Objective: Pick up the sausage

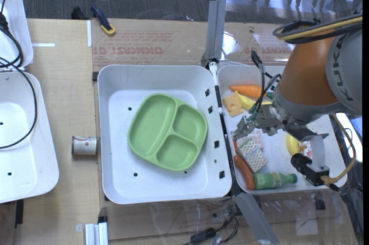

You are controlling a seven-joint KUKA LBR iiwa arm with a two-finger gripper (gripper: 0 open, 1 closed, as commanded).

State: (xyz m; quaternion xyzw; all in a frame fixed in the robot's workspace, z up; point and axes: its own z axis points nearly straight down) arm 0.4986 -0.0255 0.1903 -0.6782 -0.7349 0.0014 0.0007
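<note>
Arm low over the right bin (277, 189), gripper (249, 125) above the clutter, sausage (244, 171) lying loose.

The gripper sits near the middle of the right bin with its metal fingers (241, 129) spread a little and nothing between them, though the tips blur into the items below, so the exact gap is hard to judge. The sausage, reddish-orange, lies at about 6 o'clock from the gripper, near the bin's front left corner, just beside a green bottle (274, 180) at its 3 o'clock and below a patterned packet (253, 153). At 12 o'clock from the gripper rest a carrot (245, 90) and a cheese wedge (233, 104). The left bin (115, 180) holds a green divided plate (167, 132).
</note>
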